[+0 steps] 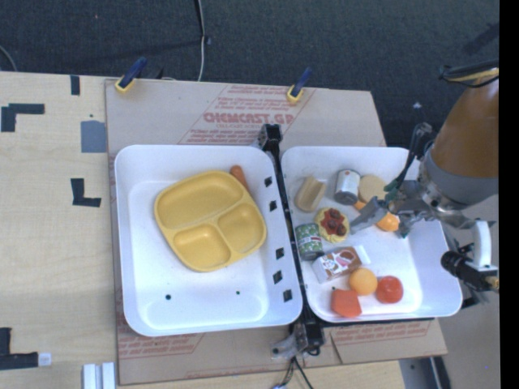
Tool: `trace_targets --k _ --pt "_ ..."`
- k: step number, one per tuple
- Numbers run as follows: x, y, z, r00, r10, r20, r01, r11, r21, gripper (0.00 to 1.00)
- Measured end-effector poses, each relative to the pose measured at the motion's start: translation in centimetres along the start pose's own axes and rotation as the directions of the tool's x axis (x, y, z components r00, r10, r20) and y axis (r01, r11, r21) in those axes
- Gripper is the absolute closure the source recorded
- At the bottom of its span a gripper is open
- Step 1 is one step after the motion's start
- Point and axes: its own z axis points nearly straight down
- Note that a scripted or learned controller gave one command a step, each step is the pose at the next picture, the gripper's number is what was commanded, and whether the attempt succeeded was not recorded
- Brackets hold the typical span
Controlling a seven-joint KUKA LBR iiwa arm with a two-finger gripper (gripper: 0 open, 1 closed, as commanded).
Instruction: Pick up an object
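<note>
1. The grey arm [466, 148] with its orange band enters at the right of the frame and reaches over the right bin [430, 298].
2. The tool [381, 215] sits low over the upper right part of that bin. Whether it is open or closed cannot be told, nor whether it has hold of anything.
3. A small orange object [388, 223] lies just beside the tool tip, touching or nearly so.
4. Also in the right bin: a tan piece [309, 194], a grey can [347, 186] and a beige round piece [371, 187] along the top; a small tart with red filling [332, 224] at centre; a green can [307, 241] by the left wall.
5. Lower in the same bin lie a printed packet [339, 263], an orange ball [363, 281], a red tomato [389, 289] and a red-orange block [346, 303].
6. The left bin [138, 298] holds a yellow divided tray [211, 220], with a sausage [238, 173] just beyond its upper edge.
7. Both bins rest on cardboard [235, 116] on the counter [49, 217].
</note>
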Motion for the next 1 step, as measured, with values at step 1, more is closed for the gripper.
trace_targets --k 1 --pt "1.07 8.2 15.16 1.0 -0.003 0.002 0.003 1.0 -0.007 0.0"
